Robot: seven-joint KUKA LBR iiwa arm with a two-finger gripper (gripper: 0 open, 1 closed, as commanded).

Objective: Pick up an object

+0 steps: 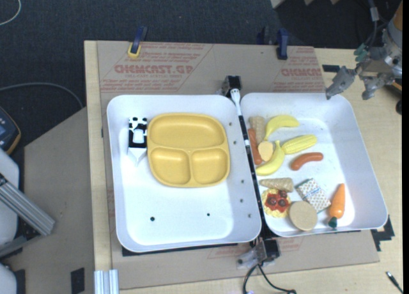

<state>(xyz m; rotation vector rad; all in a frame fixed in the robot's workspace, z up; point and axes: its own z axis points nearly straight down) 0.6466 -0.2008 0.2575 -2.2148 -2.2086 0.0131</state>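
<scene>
Camera view looks down on two white bins sitting side by side on a brown bench (192,62). On the left, one bin (185,222) holds a yellow tray (188,147) with three parts. A small black and white thing (137,134) lies just beside the tray, on its left.

On the right, the other bin (358,152) holds toy food. A banana (281,124) lies near the top. A corn cob (299,142) sits just under it. A red sausage (307,158) is below the corn. A second banana (273,162) curves near the left wall, next to a thin orange stick (254,146). Lower down there is a pizza slice (277,201), a round cookie (303,216), a small checked packet (312,192) and a carrot (337,202).

The gripper (354,87) hangs over the top right corner of the right bin, up and away from the food. Its two fingers are spread apart with nothing between them. All the food lies in the bin.
</scene>
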